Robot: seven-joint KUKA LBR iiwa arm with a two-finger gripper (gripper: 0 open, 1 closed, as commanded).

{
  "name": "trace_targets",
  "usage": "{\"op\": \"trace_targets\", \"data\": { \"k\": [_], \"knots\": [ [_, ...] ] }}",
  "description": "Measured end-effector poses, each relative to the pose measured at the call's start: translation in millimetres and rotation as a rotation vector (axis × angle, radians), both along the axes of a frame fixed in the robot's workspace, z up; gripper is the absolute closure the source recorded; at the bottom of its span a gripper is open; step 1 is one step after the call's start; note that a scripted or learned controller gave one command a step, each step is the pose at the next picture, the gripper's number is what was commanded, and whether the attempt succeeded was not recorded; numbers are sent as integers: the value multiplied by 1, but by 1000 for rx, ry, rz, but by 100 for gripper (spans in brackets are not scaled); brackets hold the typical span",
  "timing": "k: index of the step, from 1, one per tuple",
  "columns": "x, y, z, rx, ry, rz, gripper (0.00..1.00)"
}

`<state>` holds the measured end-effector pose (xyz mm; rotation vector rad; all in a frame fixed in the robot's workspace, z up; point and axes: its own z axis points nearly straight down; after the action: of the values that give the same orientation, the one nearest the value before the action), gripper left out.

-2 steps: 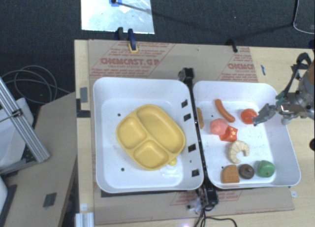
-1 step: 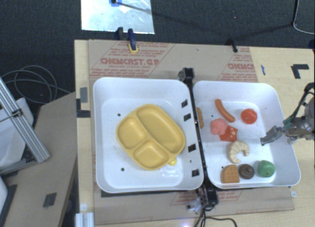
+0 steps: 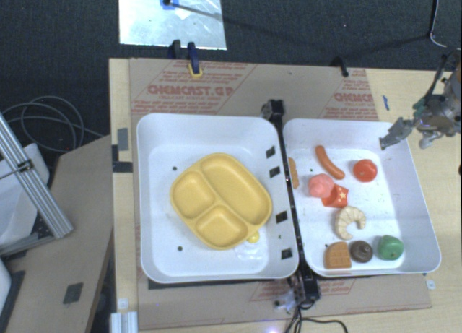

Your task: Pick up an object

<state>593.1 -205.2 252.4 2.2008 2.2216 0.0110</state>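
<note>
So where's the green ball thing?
The green ball sits in the near right corner of the right bin, right beside the brown donut.

Two white bins sit on the tan tabletop, one holding a yellow divided tray, the other an orange sausage, red tomato, pink lump, cream croissant and green ball (quite vivid).

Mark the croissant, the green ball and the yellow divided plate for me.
croissant [image 3: 350, 219], camera view, middle of its curved body.
green ball [image 3: 390, 246], camera view, centre of its top.
yellow divided plate [image 3: 189, 196], camera view, floor of its left compartment.
</note>
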Motion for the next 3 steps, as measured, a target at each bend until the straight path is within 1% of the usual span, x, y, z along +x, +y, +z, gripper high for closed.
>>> {"op": "trace_targets", "data": {
  "k": [1,2,3],
  "knots": [
    [-25,-1,-51,6,16,-8,0],
    [81,18,-73,2,4,1,0],
    [24,-2,-173,7,22,-11,0]
  ]
}}
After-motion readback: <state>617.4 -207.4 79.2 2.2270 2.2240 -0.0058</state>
